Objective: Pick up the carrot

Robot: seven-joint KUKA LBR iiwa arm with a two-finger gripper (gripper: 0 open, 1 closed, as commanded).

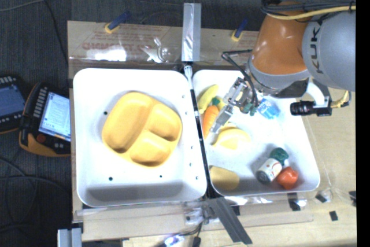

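The pincer (221, 119) stands open in the right bin (309, 150), its fingers touching the carrot (210, 117) beside the banana (206, 96).

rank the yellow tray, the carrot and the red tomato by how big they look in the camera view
1. yellow tray, by far the largest
2. carrot, partly hidden by the hand
3. red tomato, close to the carrot, so unsure
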